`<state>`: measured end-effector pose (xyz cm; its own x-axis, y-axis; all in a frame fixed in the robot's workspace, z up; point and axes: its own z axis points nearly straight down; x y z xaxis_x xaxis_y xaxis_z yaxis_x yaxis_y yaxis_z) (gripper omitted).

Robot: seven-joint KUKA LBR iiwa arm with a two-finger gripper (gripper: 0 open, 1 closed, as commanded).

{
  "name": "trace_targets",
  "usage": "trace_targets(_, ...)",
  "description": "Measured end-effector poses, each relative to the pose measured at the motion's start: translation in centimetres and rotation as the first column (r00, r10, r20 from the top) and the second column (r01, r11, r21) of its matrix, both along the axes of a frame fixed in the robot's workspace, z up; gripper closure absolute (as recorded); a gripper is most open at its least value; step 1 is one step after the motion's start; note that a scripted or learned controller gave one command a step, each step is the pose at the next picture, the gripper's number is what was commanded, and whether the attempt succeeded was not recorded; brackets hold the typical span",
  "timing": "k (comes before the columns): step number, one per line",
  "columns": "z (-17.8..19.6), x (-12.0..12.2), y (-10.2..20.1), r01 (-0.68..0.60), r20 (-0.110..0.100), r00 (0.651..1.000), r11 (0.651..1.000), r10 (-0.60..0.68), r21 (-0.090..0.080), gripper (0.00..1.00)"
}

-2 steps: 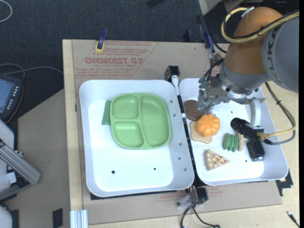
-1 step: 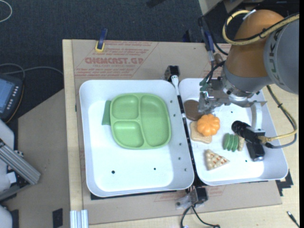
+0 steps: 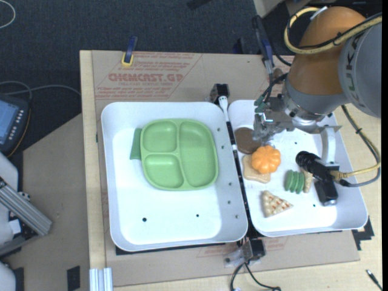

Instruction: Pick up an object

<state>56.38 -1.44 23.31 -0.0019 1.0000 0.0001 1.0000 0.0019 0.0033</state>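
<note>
The right bin (image 3: 315, 220) holds several small things. An orange pumpkin-shaped toy (image 3: 267, 159) rests partly on a tan bread-like slice (image 3: 253, 171). A brown disc (image 3: 244, 140) lies at the bin's left wall. A green ribbed piece (image 3: 294, 181) lies right of the pumpkin. A tan wedge with a grid pattern (image 3: 276, 204) lies nearer the front. My gripper (image 3: 265, 137) hangs just behind the pumpkin and right of the brown disc, pointing down into the bin. The wrist hides its tips.
In the left bin (image 3: 112, 162) lies a green divided plate (image 3: 179, 153), with a green flat piece (image 3: 134, 144) poking out from under its left side. Both bins sit on a cardboard sheet (image 3: 151, 71). A rail (image 3: 233, 162) runs between them.
</note>
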Motion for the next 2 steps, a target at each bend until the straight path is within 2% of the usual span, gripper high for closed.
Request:
trace_targets(1,-0.4,0.0,0.4,0.001,-0.004,1.0,1.0,-0.001,0.0,1.0)
trace_targets(2,-1.4,1.4,0.3,0.001,-0.002,1.0,1.0,-0.001,-0.002,1.0)
